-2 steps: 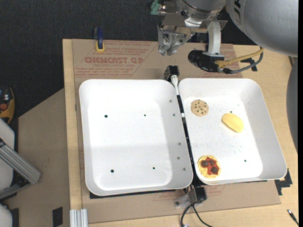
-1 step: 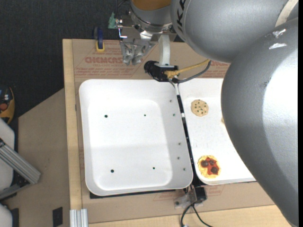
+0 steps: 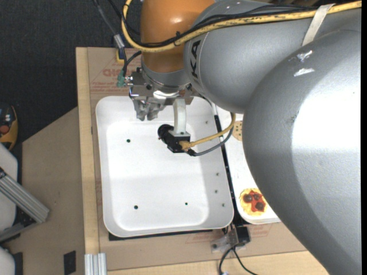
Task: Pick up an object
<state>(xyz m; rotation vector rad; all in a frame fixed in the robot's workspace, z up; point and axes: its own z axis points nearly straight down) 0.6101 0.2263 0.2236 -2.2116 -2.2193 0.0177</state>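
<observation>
gripper [image 3: 147, 114]: low at the back of the left bin [image 3: 114, 211]
jaws: close together, nothing seen between them
toy [image 3: 252, 201]: far off, in the other bin
done: nothing picked up yet

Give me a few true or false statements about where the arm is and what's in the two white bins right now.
1. The two-finger gripper hangs over the left shallow white bin. True.
2. The band above the wrist is blue. False: the orange band is orange.
3. A round pale object with red and dark markings lies in the right bin. True.
4. A yellow cable runs along the arm. True.
5. The arm reaches in from the view's left. False: it comes from the right.
</observation>
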